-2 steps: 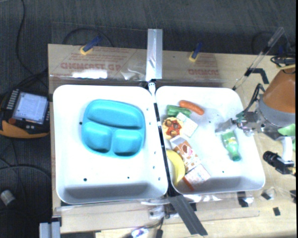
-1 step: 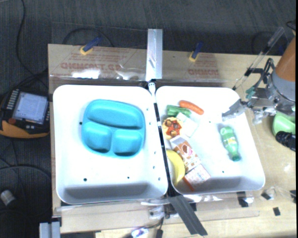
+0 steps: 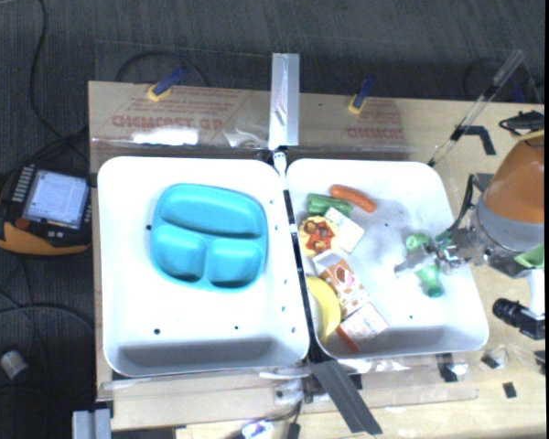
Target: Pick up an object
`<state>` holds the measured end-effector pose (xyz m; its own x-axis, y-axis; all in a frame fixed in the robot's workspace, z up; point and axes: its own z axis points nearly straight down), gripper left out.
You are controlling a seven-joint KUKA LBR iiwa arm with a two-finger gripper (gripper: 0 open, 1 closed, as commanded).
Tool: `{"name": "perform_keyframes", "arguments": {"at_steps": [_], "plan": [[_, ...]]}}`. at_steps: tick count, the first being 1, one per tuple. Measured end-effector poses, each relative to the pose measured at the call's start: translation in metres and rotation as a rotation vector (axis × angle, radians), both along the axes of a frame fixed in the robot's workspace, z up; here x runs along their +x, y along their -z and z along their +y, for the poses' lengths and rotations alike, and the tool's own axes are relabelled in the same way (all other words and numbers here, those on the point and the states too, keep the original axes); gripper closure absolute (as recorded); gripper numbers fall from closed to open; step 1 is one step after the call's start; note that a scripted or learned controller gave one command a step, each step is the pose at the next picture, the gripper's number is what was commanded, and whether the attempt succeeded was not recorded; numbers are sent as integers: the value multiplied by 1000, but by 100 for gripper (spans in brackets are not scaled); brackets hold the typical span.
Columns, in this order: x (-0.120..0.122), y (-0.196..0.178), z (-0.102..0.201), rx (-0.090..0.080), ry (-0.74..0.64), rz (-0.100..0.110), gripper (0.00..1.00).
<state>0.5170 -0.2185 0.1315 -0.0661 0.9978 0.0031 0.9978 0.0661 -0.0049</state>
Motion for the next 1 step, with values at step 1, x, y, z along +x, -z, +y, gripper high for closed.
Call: {"name": "perform_keyframes", "arguments": {"at_steps": [1], "plan": [[13, 33, 4, 6, -51, -7, 0]]}}
